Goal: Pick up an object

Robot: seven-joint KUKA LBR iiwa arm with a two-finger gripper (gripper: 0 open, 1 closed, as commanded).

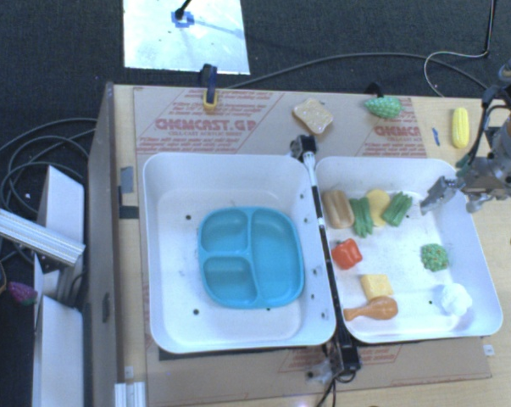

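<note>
I cannot tell the claw's (435, 195) state at the right bin's (484, 261) far edge; crowded green beans (397, 208) risk a double grab.

Blue plate (251, 257), white bins (166, 227), red pepper (347, 253), green broccoli (434, 257).

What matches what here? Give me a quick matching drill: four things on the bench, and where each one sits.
Things:
1. blue tray
2. drumstick
3. corn cob
4. red pepper

Places:
A. on the cardboard outside the bins, far right
B. left bin
C. right bin, near front edge
D. right bin, close to the divider, mid-depth

Pairs: 1-B, 2-C, 3-A, 4-D
</note>
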